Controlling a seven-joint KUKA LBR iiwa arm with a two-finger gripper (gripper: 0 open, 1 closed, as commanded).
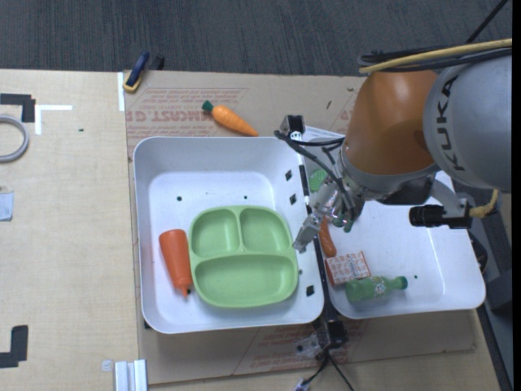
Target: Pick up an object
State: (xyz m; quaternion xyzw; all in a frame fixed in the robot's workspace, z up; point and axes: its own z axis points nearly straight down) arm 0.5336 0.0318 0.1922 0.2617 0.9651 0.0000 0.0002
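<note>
Claw (313,228) sits right over a small orange sausage-looking thing (327,243) by the bins' divider. Can't tell if it's clenched or released.

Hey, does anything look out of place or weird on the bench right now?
One thing stands out: a toy carrot lies on the cardboard behind the left bin, outside both bins. Inside that bin, an orange cylinder lies against the green divided plate. Nothing looks spilled or damaged.
</note>
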